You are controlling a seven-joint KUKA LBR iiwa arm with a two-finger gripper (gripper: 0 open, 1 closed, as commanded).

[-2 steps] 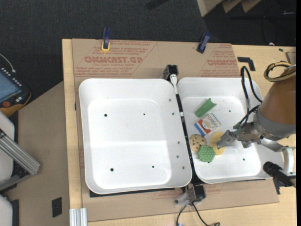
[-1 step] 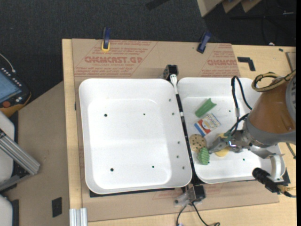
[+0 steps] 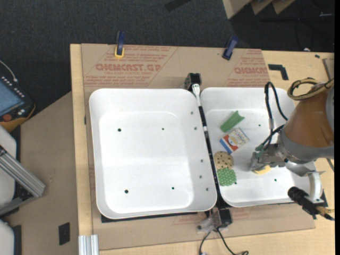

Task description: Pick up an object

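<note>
The right bin (image 3: 249, 195) holds several small objects. A green block (image 3: 231, 121) lies tilted near its middle, with a red, white and blue packet (image 3: 234, 139) just below it. Near the bin's left wall a tan round piece (image 3: 223, 159) sits above a green round piece (image 3: 227, 177). My gripper (image 3: 261, 161) reaches in from the right and hangs low over the right half of the bin. A small yellow object (image 3: 261, 169) shows directly under its tip, partly hidden by it. I cannot tell whether they touch.
The left bin (image 3: 101, 142) lies beside the right one, split from it by a black divider (image 3: 204, 134). Both rest on a cardboard sheet (image 3: 159, 62) held by two blue clamps at the back. Black cables (image 3: 271, 105) loop over the right bin's far side.
</note>
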